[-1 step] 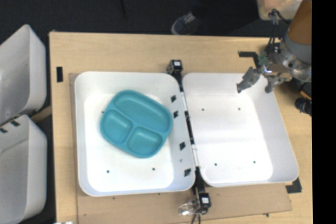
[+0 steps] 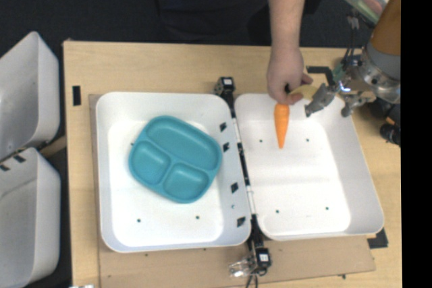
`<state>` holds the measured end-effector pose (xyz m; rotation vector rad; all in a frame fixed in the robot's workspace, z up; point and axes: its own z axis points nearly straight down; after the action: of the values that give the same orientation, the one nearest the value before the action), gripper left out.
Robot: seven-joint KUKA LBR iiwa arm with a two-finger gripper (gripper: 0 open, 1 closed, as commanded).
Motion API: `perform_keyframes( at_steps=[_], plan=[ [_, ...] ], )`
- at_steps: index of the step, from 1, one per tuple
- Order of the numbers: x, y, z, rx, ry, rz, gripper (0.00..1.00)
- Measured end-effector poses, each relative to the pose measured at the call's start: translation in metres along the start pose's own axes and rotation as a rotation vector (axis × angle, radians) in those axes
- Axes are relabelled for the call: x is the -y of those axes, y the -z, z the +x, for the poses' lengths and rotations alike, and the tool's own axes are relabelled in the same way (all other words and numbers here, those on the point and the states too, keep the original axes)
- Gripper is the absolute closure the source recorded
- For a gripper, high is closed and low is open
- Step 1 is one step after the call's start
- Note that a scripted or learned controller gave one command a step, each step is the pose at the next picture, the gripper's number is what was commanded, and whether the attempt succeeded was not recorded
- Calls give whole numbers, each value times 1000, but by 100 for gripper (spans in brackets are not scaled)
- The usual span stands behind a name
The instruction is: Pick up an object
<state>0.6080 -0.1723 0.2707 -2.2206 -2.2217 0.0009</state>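
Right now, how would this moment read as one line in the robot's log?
gripper: above right bin's far edge, holding nothing | human hand: holding carrot over right bin | blue plate: left bin

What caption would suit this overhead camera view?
A person's hand lowers a carrot into the right bin; gripper waits nearby.

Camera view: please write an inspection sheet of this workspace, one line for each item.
Surface: wooden bench bearing left bin and right bin, side by side.
Job's things: orange carrot at the right bin's far end, its top at a person's hand.
Clutter: blue divided plate in the left bin.
Grippers: gripper at the right bin's far right edge, apart from the carrot; jaws unclear.
Cables: nothing seen.
Surroundings: white blocks at left.
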Motion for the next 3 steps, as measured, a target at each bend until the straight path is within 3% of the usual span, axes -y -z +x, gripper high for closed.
perform_keyframes(
  at_steps=[1, 2, 3],
  plan=[
    [-10, -51, -2, 1, -1, 3, 0],
    [-3, -113, 1, 1, -3, 5, 0],
    [-8, -157, -3, 11, -5, -15, 0]
  ],
)
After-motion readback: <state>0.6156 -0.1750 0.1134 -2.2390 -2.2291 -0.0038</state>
